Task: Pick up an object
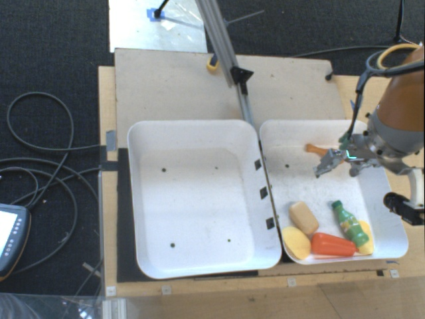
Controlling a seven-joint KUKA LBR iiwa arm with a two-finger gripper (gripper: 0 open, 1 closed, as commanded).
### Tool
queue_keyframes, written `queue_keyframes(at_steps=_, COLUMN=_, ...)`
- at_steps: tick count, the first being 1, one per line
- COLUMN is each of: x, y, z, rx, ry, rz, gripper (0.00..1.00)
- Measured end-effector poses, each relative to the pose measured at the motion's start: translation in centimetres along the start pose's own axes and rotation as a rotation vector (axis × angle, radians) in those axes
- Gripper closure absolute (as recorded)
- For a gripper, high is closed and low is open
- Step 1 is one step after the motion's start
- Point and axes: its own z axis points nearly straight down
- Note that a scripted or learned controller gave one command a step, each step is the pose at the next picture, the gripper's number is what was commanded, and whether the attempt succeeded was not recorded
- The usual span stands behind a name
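Bench (166, 85), right bin (292, 145): gripper (332, 159) over bin floor, fingers' state can't tell. Approach step; next: descend onto carrot (332, 244).

Bright even overhead light, soft shadows, mild blur, slight glare

Single fixed cam above the desk (172, 85), angled down, mid-range; both bins (192, 198) in frame.

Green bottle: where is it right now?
The green bottle lies in the right bin, near its front right corner, beside the red carrot-like piece and right of the tan block.
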Motion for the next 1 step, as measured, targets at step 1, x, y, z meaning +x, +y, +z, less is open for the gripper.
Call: queue_keyframes(at_steps=1, x=-0.02, y=0.07, z=-0.18, rx=-0.004, ry=-0.001, rz=0.002, gripper=0.00)
